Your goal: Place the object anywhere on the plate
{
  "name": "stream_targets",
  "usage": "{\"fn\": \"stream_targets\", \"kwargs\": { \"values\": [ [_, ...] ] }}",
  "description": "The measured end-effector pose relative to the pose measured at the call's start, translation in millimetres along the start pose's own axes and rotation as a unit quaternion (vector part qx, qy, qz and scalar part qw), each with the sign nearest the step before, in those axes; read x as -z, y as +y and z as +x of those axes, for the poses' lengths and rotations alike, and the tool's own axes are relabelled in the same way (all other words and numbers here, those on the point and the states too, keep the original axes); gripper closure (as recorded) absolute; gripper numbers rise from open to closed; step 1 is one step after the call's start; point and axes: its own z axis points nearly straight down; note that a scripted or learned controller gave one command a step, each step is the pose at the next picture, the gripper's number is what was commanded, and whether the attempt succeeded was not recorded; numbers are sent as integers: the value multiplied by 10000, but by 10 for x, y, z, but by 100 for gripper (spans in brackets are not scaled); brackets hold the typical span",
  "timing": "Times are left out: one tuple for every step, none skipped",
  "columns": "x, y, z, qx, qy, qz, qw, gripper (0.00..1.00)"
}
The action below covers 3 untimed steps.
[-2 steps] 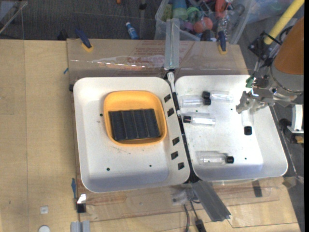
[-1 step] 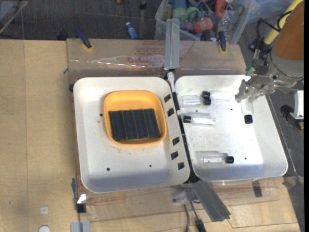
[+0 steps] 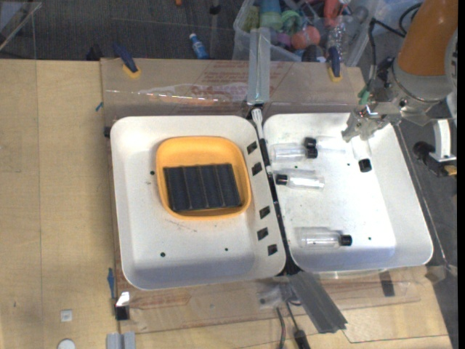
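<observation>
Two white bins sit side by side on the bench. The left bin point(image 3: 138, 260) holds an orange plate point(image 3: 203, 175), squarish with rounded corners, and a dark ribbed block point(image 3: 202, 187) lies on the plate and covers most of its floor. The right bin point(image 3: 396, 224) holds three clear vials with black caps, all lying on their sides: one point(image 3: 292, 150) near the divider at the far end, one point(image 3: 298, 182) just below it, and one point(image 3: 322, 238) nearer the front edge. A small black piece point(image 3: 365, 165) lies apart from them, toward the bin's far right.

The arm comes in from the upper right, its orange band point(image 3: 430, 31) above the wrist. The gripper point(image 3: 361, 128) hangs over the far right part of the right bin, close above the small black piece and to the right of the top vial. Its jaws are too small and blurred here to tell whether they stand open or closed, and nothing can be seen between them. All three vials lie in the right bin, well apart from the plate
</observation>
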Motion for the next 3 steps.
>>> {"fn": "stream_targets", "kwargs": {
  "values": [
    [160,138,157,237,-1,-4,9997,100],
    [425,153,353,891,-2,-10,9960,100],
    [425,155,373,1650,2,3,9863,100]
  ]
}}
